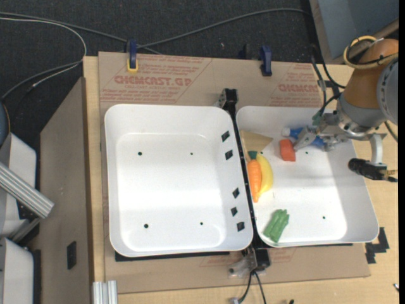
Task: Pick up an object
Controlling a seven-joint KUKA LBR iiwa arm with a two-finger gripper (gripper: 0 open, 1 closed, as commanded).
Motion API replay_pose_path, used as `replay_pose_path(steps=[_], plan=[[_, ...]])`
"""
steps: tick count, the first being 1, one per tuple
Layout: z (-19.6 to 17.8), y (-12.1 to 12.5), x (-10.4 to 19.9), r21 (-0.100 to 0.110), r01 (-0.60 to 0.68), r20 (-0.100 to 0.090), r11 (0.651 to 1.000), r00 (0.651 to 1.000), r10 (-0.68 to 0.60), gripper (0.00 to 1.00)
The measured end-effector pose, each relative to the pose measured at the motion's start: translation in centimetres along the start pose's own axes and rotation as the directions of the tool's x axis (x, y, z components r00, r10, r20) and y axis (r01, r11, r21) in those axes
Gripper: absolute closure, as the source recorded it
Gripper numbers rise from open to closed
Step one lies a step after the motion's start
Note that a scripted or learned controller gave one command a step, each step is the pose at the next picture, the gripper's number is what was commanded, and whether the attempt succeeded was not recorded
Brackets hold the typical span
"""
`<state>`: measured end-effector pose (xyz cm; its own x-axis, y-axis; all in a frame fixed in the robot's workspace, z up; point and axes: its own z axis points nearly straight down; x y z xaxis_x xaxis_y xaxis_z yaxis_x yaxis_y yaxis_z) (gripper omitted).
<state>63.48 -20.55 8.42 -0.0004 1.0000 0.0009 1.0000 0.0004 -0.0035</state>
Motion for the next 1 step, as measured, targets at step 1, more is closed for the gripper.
replay_pose_path(steps=[1], plan=[[-1.32,0.14,0.02,-0.004,0.001,0.001,1.000,1.000,-0.001,1.00]])
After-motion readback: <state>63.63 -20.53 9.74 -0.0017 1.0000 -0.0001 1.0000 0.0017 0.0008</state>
